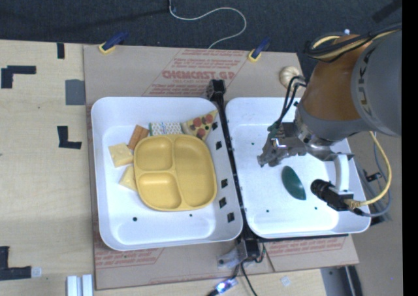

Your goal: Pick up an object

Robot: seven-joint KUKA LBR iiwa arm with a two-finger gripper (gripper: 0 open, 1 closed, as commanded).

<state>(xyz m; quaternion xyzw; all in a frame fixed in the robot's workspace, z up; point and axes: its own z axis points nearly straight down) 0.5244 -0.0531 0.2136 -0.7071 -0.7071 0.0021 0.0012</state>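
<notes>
A dark green oval object (294, 183) lies in the right bin (261, 216), near its middle right. My gripper (270, 155) hangs over the same bin, just up and left of the green object, with nothing visible between its fingers. In the left bin (111, 216) a yellow divided plate (175, 172) lies on top of several flat pieces: tan crackers (121, 155), an orange-brown piece (138, 136) and patterned pieces (199, 123) along the plate's far edge.
The two bins meet at a black-clipped divider (225, 157) down the middle. Cardboard (189, 72) lies under both bins, held by blue and yellow clamps at the back. A white cable (209, 14) loops on the dark floor beyond.
</notes>
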